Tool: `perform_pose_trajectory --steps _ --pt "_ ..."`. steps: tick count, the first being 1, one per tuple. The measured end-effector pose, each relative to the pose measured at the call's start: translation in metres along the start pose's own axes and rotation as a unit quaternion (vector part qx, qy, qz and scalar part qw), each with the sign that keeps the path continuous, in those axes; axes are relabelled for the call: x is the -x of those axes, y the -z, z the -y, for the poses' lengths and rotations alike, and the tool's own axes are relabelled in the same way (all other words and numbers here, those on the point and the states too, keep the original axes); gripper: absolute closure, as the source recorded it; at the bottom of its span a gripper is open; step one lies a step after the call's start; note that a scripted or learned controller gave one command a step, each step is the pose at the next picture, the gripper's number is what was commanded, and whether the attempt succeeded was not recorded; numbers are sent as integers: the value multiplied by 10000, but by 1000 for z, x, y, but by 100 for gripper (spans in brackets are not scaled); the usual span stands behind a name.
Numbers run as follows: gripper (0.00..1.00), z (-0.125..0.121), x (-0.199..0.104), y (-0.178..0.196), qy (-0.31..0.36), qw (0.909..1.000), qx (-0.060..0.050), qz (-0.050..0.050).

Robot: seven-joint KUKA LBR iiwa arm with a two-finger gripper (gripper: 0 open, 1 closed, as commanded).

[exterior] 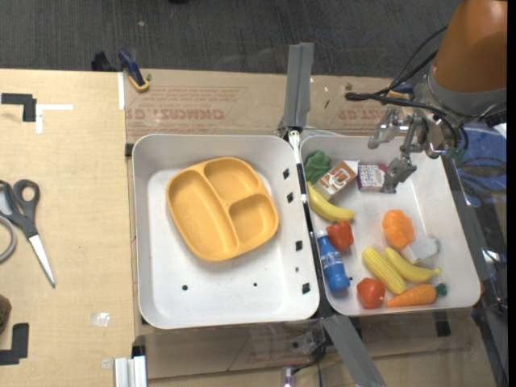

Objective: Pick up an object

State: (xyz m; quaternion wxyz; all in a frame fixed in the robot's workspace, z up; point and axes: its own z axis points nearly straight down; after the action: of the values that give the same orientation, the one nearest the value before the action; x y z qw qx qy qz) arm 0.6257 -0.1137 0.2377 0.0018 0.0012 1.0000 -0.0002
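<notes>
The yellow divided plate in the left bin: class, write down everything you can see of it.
The yellow divided plate is a rounded, glossy dish, plastic by its look, with raised ridges splitting it into three compartments: one long section and two smaller ones. All three hold nothing. It lies flat and upright, turned at a slant, on the floor of the left bin, near the middle. Nothing else touches it.

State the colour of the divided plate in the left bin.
Yellow-orange, the divided plate; camera view.
</notes>
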Motion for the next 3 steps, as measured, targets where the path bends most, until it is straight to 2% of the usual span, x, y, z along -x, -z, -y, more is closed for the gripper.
perform_pose_trajectory --steps 1,2,3 --pt "0 14 -66 -145 62 10000 -2 0" --pt "0 47 35 -144 120 9999 -5 11" --pt "0 64 -42 -145 -333 9994 1 0"
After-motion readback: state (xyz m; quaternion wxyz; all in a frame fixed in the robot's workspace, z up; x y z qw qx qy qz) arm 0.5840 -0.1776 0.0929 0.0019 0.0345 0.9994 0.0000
